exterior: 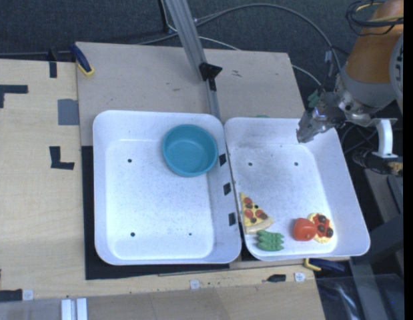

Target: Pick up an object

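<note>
**Arm poised over the right bin's far edge**

The gripper hangs above the far right corner of the right bin; its jaws are too small and dark to tell whether they are spread or pressed together. Along that bin's near edge lie a pizza slice toy, a green toy, a red toy and what may be a second pizza piece. A blue bowl sits near the far edge of the left bin.
</note>
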Robot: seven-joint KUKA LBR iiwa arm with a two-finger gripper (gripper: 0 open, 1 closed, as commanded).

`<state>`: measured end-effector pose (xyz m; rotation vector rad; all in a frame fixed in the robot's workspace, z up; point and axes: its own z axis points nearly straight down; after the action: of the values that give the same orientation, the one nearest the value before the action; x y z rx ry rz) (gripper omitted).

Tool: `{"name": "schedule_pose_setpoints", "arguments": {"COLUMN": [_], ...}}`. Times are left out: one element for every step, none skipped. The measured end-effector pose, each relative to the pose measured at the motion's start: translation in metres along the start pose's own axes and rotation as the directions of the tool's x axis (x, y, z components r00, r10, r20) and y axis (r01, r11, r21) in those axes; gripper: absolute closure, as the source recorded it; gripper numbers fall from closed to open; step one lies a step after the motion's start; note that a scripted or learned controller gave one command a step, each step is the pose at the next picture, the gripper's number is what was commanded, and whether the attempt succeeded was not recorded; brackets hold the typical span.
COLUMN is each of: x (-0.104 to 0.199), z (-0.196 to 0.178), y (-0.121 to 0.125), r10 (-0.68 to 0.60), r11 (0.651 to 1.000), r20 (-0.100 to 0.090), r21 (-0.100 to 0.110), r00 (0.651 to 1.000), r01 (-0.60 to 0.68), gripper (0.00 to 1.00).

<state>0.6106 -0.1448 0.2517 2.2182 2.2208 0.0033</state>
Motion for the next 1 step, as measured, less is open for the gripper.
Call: {"name": "schedule_pose_setpoints", "arguments": {"x": [0.0608], "z": [0.0091], "y": [-0.0052], "r10": [-0.003], "r11": [1.000], "r20": [-0.001], "r21": [0.004], "r00": [1.000], "r01": [0.003], "gripper": [1.00]}}
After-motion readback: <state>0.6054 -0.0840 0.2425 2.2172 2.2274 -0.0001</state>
